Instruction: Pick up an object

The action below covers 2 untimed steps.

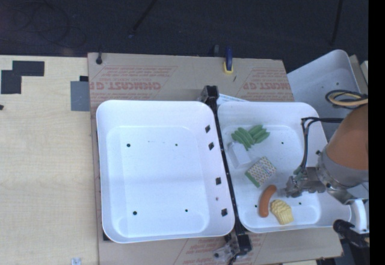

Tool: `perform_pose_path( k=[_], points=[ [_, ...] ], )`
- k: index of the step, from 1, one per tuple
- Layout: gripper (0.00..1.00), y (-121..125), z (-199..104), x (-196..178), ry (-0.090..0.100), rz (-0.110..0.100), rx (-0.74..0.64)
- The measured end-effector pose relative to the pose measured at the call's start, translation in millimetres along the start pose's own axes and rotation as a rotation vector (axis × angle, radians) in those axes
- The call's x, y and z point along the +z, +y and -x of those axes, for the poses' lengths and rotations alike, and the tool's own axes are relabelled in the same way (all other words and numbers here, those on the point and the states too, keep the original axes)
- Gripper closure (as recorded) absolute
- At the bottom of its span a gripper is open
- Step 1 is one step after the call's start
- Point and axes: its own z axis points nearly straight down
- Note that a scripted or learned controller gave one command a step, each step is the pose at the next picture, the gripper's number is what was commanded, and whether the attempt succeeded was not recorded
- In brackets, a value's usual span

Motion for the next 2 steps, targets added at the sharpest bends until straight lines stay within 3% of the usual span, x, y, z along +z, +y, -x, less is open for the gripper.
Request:
perform_pose_path(
  k=[2],
  points=[
    [1.00,-0.7,2.2,-18.6,0.000,-0.001,0.010]
  ],
)
